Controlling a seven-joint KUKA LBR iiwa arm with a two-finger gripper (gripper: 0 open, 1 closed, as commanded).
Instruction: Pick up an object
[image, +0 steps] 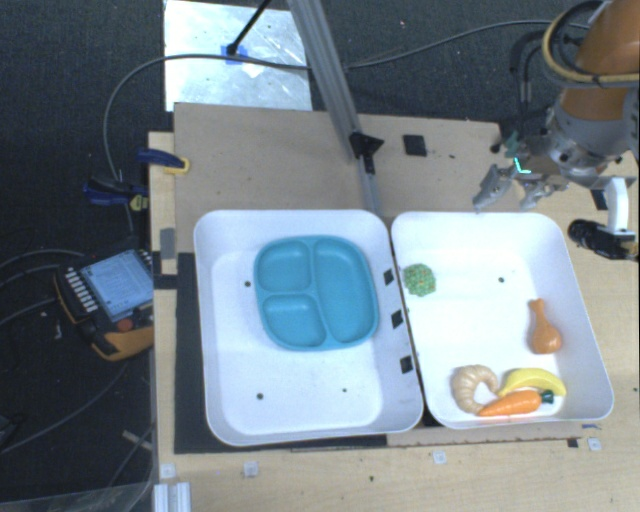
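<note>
The gripper (508, 190) is hovering just beyond the far rim of the right bin (575, 265), near that bin's far right corner and outside its walls. Its two fingers (488, 190) are standing apart, released, and nothing is sitting between them. The grey arm (590, 120) with its orange band is reaching in from beyond the right bin's far right side.

Five things are lying inside the right bin, all well apart from the gripper. A green broccoli (418, 280) is resting close to the bin's left wall, toward the far half, alone. An orange drumstick (543, 328) is lying near the bin's right wall, about halfway along it, with its thin end pointing toward the far rim. The other three are crowding together in the bin's near right corner: a yellow banana (533, 381) is curving just by the right wall, a carrot (510, 404) is lying just in front of it along the near wall and touching it, and a tan croissant (473, 385) is curling at the carrot's left end, touching it.

The left bin (225, 330) is sitting side by side with the right bin, their walls touching, and it is holding a blue divided plate (316, 292) in its far half. A small blue-screened device (110, 290) is lying far off to the left of both bins.
</note>
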